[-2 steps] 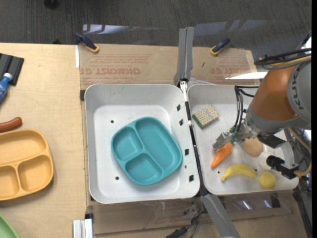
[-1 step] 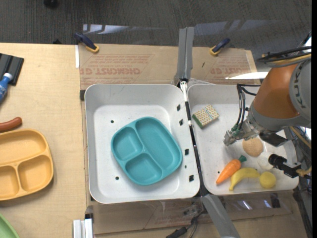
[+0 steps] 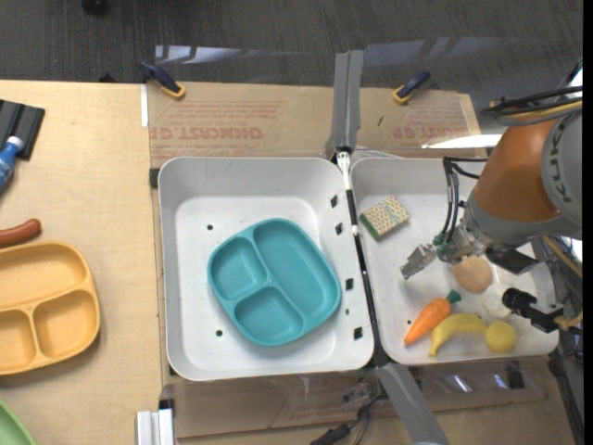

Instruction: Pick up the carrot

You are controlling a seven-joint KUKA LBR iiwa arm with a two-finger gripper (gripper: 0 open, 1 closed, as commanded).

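Dark carpet lies behind a pale bench laid with cardboard under two white bins. Far left of the claw sits a yellow tray with a red sausage above it. Nearer, yet well left of the claw, the left bin holds a teal plate with three sections. A grey divider runs up between the bins. In the right bin, a checkered sponge lies up and left of the claw. The claw hangs low over this bin, one grey finger jutting left; whether it is wide or narrow cannot be told. Nothing shows between its fingers. Below it, near but apart, lies the carrot, orange with a green top pointing up-right. A banana touches the carrot's right side. A tan egg-like ball sits just right of the claw, and a lemon lies lower right. The arm enters from the right.
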